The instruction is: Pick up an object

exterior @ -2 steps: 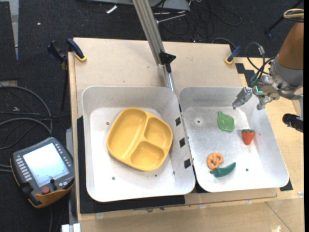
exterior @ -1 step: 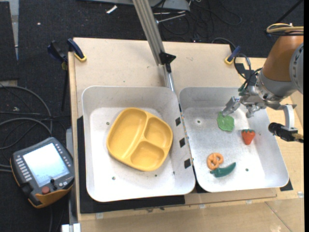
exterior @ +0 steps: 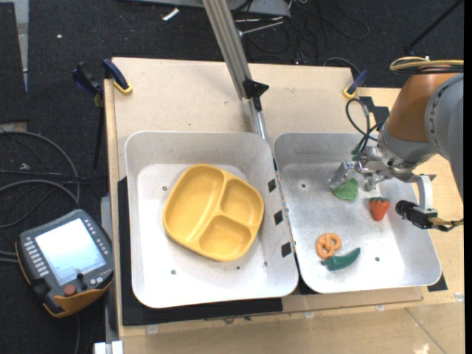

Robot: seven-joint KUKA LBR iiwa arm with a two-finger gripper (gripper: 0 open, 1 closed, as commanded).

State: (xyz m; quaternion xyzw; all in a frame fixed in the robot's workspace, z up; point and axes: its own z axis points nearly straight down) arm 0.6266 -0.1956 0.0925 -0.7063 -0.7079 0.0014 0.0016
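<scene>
The right bin (exterior: pixel 310 271) holds a light green piece (exterior: pixel 345 191), a red strawberry-like piece (exterior: pixel 379 209), an orange pretzel (exterior: pixel 328 244) and a dark green pepper-like piece (exterior: pixel 341 259). My gripper (exterior: pixel 357 174) hangs low over the bin's upper middle, right above the light green piece and seemingly touching it. The strawberry lies just to the gripper's lower right. The wrist hides the fingertips.
A yellow three-compartment plate (exterior: pixel 214 212) lies in the left bin (exterior: pixel 147 198). A slanted metal pole (exterior: pixel 232 43) crosses the back of the bench. A teach pendant (exterior: pixel 65 260) sits off the bench at the left. Blue and yellow clamps (exterior: pixel 116 76) grip the bench corners.
</scene>
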